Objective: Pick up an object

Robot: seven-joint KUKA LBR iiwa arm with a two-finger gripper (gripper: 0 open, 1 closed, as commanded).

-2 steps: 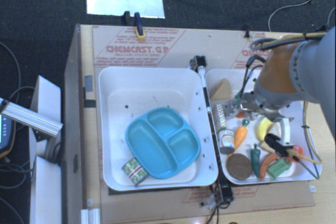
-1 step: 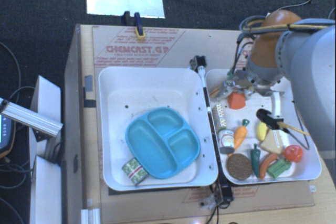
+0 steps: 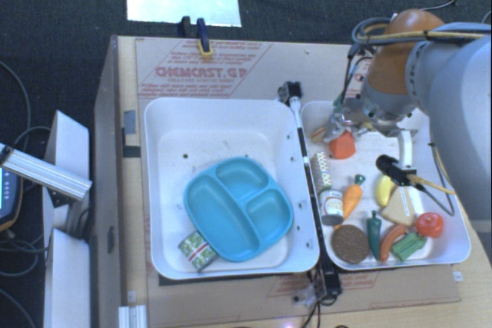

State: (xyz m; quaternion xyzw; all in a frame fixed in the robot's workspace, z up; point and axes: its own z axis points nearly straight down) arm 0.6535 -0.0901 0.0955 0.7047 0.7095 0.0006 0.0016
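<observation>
My gripper is low over the far left part of the right bin. A red-orange toy piece lies right under its tip, touching or nearly touching it. Whether the piece is gripped is not clear from this angle. Nearer the front of this bin lie a carrot, a yellow lemon, a pale wedge, a tomato, a brown round patty, a green pepper and a sausage.
The left bin holds a blue divided plate and a small green and red box at its front. A small can and a white bottle lie along the right bin's left wall. The arm covers that bin's far right.
</observation>
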